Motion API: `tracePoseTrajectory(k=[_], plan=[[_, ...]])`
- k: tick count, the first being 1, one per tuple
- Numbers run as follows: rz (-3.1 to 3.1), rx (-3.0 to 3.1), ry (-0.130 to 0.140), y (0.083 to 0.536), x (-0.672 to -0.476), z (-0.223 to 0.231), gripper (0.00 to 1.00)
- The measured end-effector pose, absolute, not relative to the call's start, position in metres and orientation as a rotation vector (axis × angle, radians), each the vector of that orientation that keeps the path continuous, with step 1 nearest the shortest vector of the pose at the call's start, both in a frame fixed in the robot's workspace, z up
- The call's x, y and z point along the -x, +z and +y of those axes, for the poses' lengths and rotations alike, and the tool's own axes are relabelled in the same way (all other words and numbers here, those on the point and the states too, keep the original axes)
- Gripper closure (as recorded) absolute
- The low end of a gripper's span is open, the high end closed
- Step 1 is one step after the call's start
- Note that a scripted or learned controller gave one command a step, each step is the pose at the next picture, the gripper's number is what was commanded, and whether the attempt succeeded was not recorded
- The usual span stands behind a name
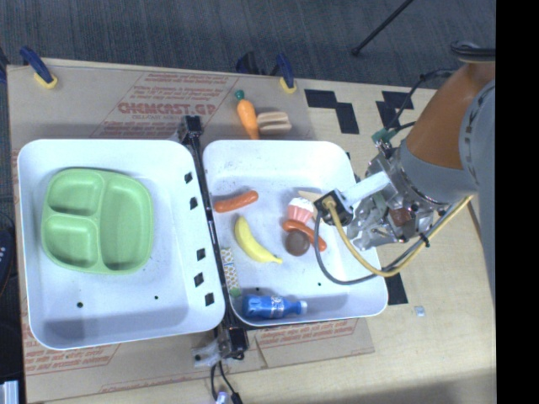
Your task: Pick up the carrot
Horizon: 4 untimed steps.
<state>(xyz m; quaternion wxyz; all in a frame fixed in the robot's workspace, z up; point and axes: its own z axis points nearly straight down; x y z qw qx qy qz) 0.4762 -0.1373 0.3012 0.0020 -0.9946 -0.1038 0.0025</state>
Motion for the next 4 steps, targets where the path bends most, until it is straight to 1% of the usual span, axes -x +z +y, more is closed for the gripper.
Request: tracePoseTrajectory(k=[1, 2, 3, 4], plan=[[-0.325, 3.122, 0.005, 0.345, -0.476, -0.154, 1.0], [-0.322, 3.122, 0.004, 0.374, -0.476, -0.211, 1.0], [-0.413, 3.109, 0.009, 0.249, -0.476, -0.156, 1.0], [-0.516, 3.096, 0.005, 0.318, -0.476, -0.186, 1.0]])
